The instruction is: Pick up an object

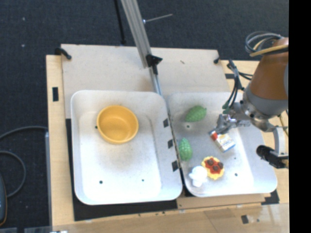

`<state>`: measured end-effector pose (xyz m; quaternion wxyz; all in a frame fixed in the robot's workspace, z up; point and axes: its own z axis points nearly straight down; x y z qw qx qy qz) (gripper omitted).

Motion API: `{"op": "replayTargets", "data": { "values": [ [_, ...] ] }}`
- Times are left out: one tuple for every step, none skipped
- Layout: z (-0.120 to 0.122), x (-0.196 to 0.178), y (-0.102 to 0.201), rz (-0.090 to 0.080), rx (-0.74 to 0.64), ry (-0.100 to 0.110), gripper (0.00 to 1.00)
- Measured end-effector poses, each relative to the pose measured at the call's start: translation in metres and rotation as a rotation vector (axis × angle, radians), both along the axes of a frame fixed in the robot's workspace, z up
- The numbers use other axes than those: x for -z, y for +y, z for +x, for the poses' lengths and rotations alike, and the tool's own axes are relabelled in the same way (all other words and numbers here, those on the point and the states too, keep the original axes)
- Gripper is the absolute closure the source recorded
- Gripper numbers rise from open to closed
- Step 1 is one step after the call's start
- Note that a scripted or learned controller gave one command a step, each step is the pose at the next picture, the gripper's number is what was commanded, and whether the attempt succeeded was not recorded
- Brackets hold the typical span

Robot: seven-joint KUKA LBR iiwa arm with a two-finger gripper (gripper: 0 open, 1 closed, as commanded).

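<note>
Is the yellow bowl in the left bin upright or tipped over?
Upright. The yellow bowl shows its round open rim and inner floor facing the camera, sitting flat in the left bin.

Bench: a pale wooden top, seen from above at a slant, standing on dark carpet. A lighter board covers its twelve-o'clock half. Two shallow white bins rest side by side directly on the bench, their inner edges touching at the centre: the left bin toward nine o'clock, the right bin toward three o'clock. A slanted metal post meets the board at twelve o'clock, just above the seam between the bins.
</note>
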<state>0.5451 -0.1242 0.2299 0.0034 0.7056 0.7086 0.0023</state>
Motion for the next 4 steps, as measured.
{"op": "replayTargets", "data": {
  "values": [
    [0.002, -0.054, -0.001, 0.000, 0.000, 0.000, 1.00],
    [0.011, -0.058, 0.050, 0.001, -0.003, 0.005, 1.00],
    [0.015, -0.055, 0.108, 0.002, -0.003, 0.007, 1.00],
    [0.013, -0.050, 0.164, 0.002, -0.002, 0.009, 1.00]
  ]
}}
